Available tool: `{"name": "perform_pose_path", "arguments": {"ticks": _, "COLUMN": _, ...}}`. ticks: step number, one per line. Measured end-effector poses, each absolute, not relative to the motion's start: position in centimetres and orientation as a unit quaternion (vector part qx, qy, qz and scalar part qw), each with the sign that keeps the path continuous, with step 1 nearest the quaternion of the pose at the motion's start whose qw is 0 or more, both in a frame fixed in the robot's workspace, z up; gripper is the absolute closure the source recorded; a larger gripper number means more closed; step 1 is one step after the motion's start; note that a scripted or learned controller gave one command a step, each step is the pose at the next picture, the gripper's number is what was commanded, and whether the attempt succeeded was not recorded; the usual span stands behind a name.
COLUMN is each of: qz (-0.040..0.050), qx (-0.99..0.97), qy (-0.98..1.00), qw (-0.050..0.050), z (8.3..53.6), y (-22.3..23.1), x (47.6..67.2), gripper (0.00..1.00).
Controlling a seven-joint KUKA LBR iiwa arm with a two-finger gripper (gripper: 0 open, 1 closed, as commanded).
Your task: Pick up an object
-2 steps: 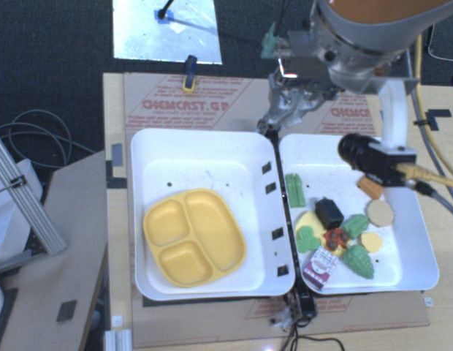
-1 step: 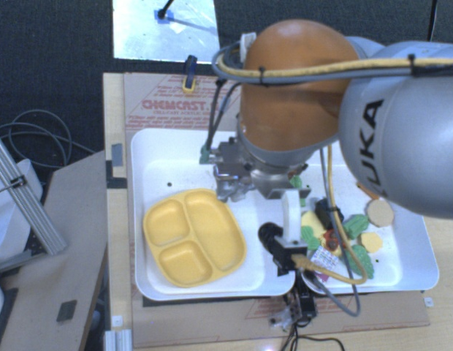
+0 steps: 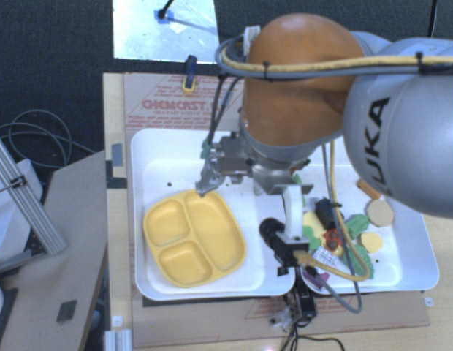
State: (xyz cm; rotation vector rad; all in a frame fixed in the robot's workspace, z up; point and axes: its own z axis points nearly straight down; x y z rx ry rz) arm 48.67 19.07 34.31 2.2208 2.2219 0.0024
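I see the arm (image 3: 387, 115) coming in from the right, its orange band (image 3: 299, 79) hanging over the middle of the scene where the two white bins meet. The hand (image 3: 207, 183) is down inside the left bin (image 3: 161, 152), its tip right at the far edge of the yellow tray (image 3: 193, 236), above the tray's far right compartment. From this angle I cannot tell whether the hand is open or closed, and I see nothing gripped in it. The yellow tray has three compartments and lies flat in the near half of the left bin, taking up most of that half; the far left part of the bin floor is bare white. The right bin (image 3: 409, 262) holds a loose cluster of small things near its middle: a tan round disc (image 3: 378, 212), a yellow piece (image 3: 370, 241) just near of it, some green pieces (image 3: 356, 229) and a small red item (image 3: 331, 237). Both bins rest on a cardboard sheet (image 3: 168, 104) printed in red, with a blue and yellow clip (image 3: 188, 75) at its far edge.
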Motion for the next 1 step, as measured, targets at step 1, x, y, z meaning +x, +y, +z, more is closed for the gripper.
{"name": "perform_pose_path", "arguments": {"ticks": 1, "qz": 0.0011, "qx": 0.708, "qy": 0.707, "qw": 0.001, "z": 33.89, "y": 16.81, "x": 51.9, "gripper": 0.0}}
